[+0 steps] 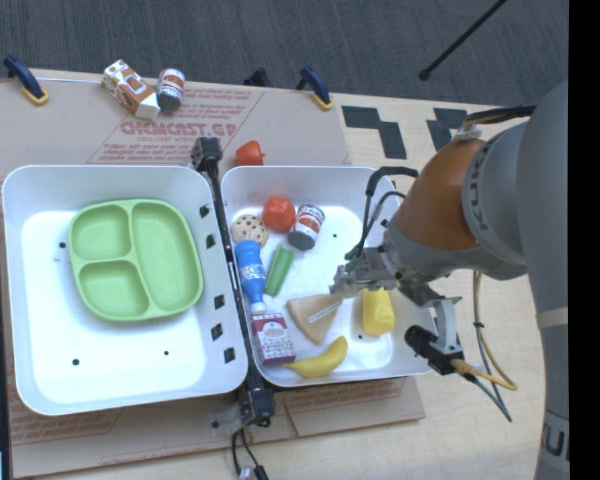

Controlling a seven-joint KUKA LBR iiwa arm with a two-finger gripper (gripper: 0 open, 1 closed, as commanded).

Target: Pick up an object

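Observation:
My gripper (348,280) is down inside the right bin (355,183), between a tan cheese wedge (305,313) and a yellow block (377,313). It sits at the wedge's right tip. Around it lie a banana (318,360), a small red-and-white carton (272,336), a blue bottle (248,268), a green stick-shaped vegetable (278,270), a cookie (248,229), a red tomato (278,212) and a small can (307,225). Nothing is lifted off the bin floor.
The left bin (30,358) holds a green divided plate (135,258). On the cardboard behind the bins lie a red item (249,152), a can (170,88) and a carton (128,86). The arm's bulk (460,203) overhangs the right bin's right rim.

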